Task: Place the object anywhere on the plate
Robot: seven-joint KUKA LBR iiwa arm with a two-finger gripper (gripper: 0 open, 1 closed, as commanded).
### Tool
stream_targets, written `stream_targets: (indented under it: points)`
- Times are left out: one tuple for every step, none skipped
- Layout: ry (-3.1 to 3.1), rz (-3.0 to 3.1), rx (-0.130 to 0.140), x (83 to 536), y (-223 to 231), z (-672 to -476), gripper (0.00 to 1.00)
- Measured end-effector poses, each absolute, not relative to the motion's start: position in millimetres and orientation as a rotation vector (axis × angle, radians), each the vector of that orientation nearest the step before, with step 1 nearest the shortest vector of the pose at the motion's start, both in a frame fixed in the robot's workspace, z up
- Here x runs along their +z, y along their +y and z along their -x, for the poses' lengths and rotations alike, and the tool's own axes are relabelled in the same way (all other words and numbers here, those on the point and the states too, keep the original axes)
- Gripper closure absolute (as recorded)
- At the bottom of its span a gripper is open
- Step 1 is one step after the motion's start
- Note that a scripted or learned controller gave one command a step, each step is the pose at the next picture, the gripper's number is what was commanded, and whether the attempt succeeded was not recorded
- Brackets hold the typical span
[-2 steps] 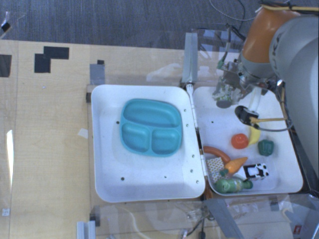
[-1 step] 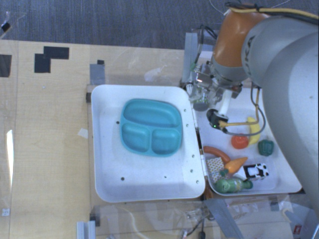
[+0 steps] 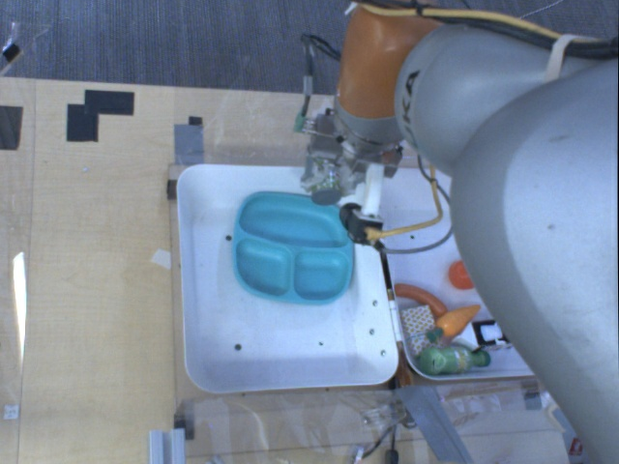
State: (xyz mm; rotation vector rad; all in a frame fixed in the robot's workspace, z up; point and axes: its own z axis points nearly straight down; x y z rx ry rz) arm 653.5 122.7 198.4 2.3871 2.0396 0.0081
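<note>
A blue plate [image 3: 290, 247] with three compartments lies in the upper middle of the left white bin [image 3: 218, 317]. My gripper [image 3: 338, 204] hangs over the plate's upper right rim, under the orange wrist band. The wrist and cabling block my view of what sits under it. I see nothing lying in the plate's compartments. In the right bin [image 3: 411, 361], partly hidden by the arm, lie several small objects: an orange carrot [image 3: 455, 319], a red-orange sausage shape [image 3: 421, 296], a green item [image 3: 450, 359] and an orange round piece [image 3: 460, 275].
The big grey arm covers most of the right bin and the right side of the view. A yellow cable [image 3: 416, 228] loops from the wrist over the divider between the bins. Bare bin floor lies left of and below the plate.
</note>
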Motion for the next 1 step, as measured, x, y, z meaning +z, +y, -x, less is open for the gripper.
stream_targets:
  points:
    - [2.039, -2.387, 0.008, 198.4, 122.4, -653.6, 0.0]
